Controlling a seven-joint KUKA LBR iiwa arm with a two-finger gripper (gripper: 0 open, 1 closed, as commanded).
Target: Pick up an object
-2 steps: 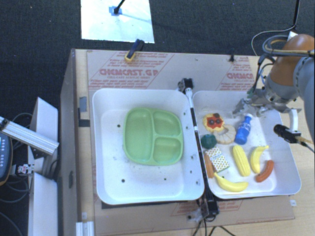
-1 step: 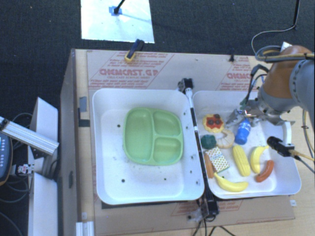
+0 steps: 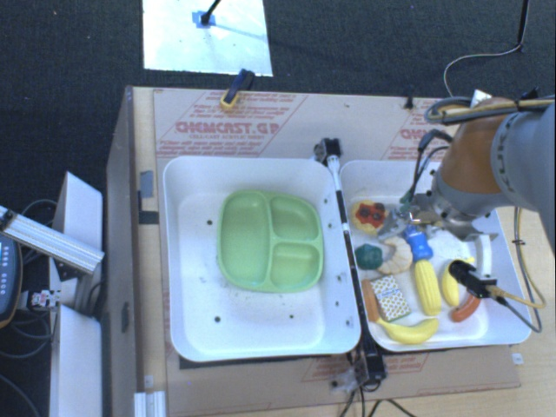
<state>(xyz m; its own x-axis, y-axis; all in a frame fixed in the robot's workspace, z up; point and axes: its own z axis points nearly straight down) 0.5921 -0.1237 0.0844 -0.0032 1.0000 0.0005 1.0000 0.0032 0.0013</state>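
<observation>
The corn cob (image 3: 426,287) lies in the right bin (image 3: 499,337) hemmed by a banana (image 3: 411,329) and cracker box (image 3: 392,298), so the gripper (image 3: 415,233), its grip state impossible to tell, may snag neighbours instead

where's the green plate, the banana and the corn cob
green plate (image 3: 269,239), camera view, on the divider ridges at its middle
banana (image 3: 410,329), camera view, middle of its curve
corn cob (image 3: 426,287), camera view, on the yellow kernels
</observation>
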